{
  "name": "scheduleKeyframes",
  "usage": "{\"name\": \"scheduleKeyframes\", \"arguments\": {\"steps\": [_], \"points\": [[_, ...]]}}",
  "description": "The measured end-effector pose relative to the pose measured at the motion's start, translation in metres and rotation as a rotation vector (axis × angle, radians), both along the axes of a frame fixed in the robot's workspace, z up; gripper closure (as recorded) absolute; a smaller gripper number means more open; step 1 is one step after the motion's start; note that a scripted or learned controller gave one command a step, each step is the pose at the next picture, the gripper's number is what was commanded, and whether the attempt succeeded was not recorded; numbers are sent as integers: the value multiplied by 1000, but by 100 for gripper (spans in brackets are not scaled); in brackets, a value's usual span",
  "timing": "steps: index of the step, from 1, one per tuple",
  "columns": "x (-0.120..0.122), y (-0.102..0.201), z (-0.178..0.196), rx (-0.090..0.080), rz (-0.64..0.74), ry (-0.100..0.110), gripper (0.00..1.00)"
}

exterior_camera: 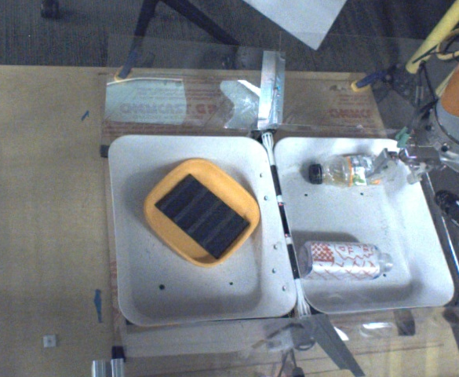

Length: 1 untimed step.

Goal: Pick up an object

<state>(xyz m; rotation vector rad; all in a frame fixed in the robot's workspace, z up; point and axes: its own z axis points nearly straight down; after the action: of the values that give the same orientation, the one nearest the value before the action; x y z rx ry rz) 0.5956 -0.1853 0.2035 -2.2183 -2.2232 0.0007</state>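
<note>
Scanning from the near edge: the left bin (135, 289) and the right bin (417, 281) sit side by side on the bench, their inner rims touching along the middle seam.

Nearest object: a clear bottle with a red-and-white patterned label (343, 259), lying on its side in the near part of the right bin, close to the seam wall. Nothing touches it.

Mid-field, left bin: an orange tray-like object with a dark ribbed panel on top (202, 211), turned at a slant, about centre of that bin. Well apart from the arm.

Farther, right bin: a small clear bottle with a black cap (340, 171), lying on its side, cap pointing left, greenish label toward its right end.

Far right: the gripper (408, 157) hangs at the far right corner of the right bin, just beside the small bottle's right end. Metal parts blur together there; whether it is released or clenched I cannot tell, and no object can be seen held in it. Orange wrist band (458, 93) visible at the frame's right edge.

Judgement: approach or early grasp step; nothing lifted yet, all three objects lie in the bins. Likely target is the small bottle, being nearest. Next move calls for centring over its body, across the long axis, then descending before closing. Risk: a round bottle may roll away.
</note>
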Motion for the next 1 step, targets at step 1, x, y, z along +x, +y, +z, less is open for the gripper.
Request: {"name": "scheduleKeyframes", "arguments": {"steps": [1], "points": [[52,21,-59,-6,18,-16,0]]}}
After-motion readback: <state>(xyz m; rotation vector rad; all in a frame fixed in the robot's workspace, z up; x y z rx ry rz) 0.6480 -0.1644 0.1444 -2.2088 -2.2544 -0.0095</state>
